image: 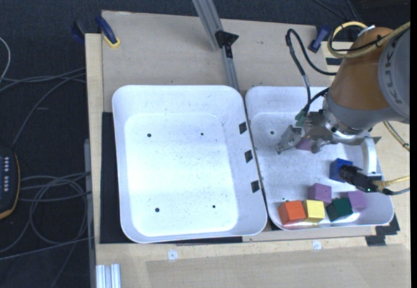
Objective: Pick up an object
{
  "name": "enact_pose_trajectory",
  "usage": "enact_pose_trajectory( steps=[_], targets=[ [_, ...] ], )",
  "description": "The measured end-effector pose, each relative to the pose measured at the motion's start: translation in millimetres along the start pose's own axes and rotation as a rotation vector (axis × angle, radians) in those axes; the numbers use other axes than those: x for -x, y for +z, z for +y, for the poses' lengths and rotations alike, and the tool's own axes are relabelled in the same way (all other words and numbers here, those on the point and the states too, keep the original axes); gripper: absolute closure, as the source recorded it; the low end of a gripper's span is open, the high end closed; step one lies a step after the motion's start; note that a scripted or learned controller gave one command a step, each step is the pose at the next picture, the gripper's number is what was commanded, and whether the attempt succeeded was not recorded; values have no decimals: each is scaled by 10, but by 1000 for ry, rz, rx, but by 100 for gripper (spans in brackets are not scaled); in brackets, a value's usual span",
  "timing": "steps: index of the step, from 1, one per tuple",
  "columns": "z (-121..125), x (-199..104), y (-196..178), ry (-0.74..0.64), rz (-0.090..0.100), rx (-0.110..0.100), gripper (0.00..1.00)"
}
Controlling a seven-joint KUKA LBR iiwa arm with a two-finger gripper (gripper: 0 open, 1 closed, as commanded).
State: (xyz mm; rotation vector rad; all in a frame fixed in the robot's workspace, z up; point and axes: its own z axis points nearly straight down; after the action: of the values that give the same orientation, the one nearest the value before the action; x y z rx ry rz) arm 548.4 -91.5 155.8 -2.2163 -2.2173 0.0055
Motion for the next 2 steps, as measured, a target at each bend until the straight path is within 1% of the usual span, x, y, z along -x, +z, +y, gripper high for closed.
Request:
enact_pose_trajectory(
  steps=[1,2],
  targets=[
    [-11,-7,531,0,0,-1,0],
    [13,-9,390,-1,0,9,100]
  ],
)
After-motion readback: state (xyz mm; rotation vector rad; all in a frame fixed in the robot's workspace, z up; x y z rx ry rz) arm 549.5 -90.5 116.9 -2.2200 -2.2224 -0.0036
